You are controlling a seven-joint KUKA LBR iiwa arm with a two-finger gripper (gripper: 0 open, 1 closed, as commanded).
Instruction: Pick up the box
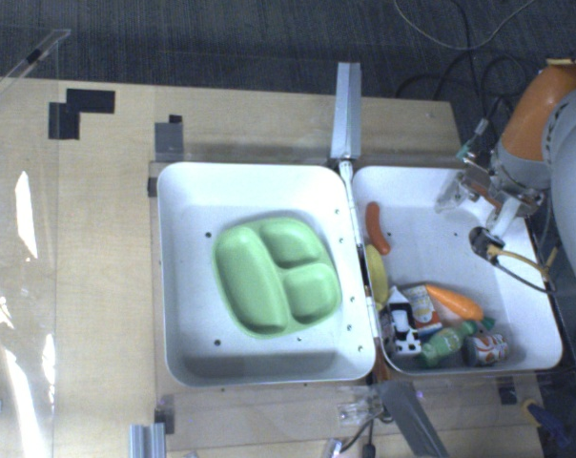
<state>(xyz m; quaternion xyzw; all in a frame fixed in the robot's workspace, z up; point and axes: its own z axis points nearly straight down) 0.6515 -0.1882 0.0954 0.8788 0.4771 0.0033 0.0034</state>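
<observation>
the arm (547,113) is cut off by the right edge of the picture, so just its grey end and orange band show. the gripper (457,195) is small and shiny against the white, and i cannot tell if it is open or closed. the box (400,324) is black and white and hard to make out. it is packed into a pile, and the things beside it hide part of it. it lies well apart from the gripper, down and to the left of it, close to the near wall of the right bin (431,246).

the gripper is over the far right part of that bin, near its far wall. the white floor below it and to its left is bare, all the way down to the pile. the box sits just beside the wall between the 2 bins.

a red sausage (377,229) lies left of the gripper. a yellow banana (375,275) lies below the sausage along the same wall, just above the box. a small white jar (421,305), an orange carrot (454,303), a green bottle (442,344) and a can (485,349) crowd the box on the side nearer the gripper. much further left of the gripper, the left bin (188,256) holds a green plate (277,275) with 3 parts.
</observation>
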